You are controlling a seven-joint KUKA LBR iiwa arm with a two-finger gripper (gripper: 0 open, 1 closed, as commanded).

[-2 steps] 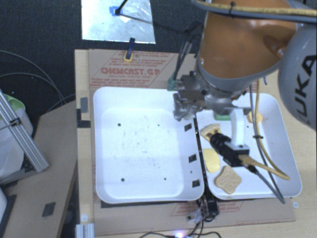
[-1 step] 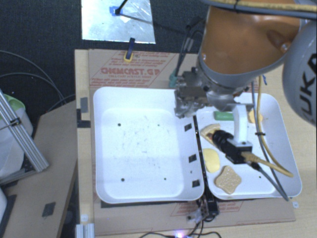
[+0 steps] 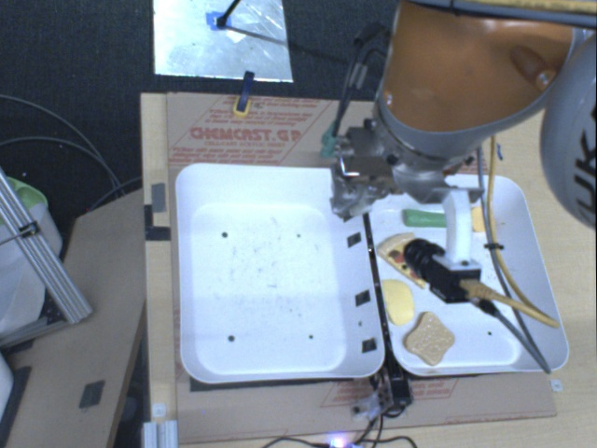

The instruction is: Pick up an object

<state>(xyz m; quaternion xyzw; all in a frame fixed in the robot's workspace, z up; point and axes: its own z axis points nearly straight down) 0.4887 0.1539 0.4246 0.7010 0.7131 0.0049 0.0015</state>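
The claw is hanging over the far end of the ridge between the left bin and the right bin, and I cannot tell whether it is open or gripping anything. A pizza slice is lying flat just beside it in the right bin. In my judgement the descent is needing to clear the rims and centre on that thin slice. Both bins are sitting on a printed cardboard sheet over the tabletop, with a silvery sheet lying beyond.

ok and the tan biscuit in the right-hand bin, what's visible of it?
The biscuit is tan and speckled, a rounded square with a wavy edge, maybe foam or plastic. It lies flat on the floor of the right-hand bin, near its front left corner as viewed. A yellow disc sits just behind it; contact cannot be told.
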